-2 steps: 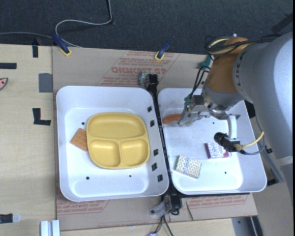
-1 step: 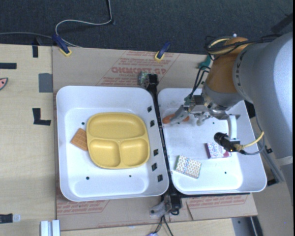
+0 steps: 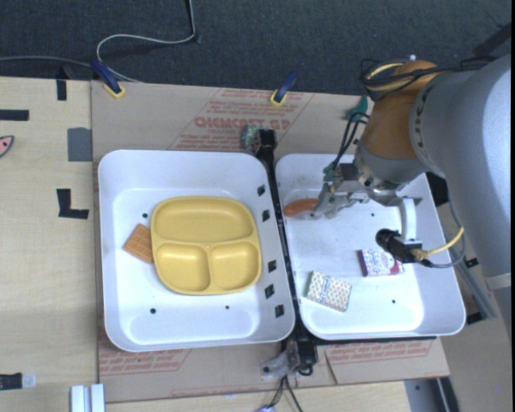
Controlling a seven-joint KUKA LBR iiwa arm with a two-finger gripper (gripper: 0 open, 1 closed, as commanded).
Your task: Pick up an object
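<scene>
Left bin [image 3: 120, 316] first: a yellow divided plate [image 3: 208, 243] sits mid-floor, a tan cracker-like piece [image 3: 138, 245] tucked under its left edge (probably just dropped there). Over to the right bin [image 3: 429, 316]: an orange object [image 3: 299, 205] lies by the top-left wall, the gripper [image 3: 324, 209] low right beside it, likely lining up a grab; whether it has hold, I can't tell. Patterned packet [image 3: 329, 290] and small purple box [image 3: 378, 263] wait nearer front

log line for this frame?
tool low in right bin | beside orange piece | grasp unconfirmed | yellow tray in left bin
</scene>
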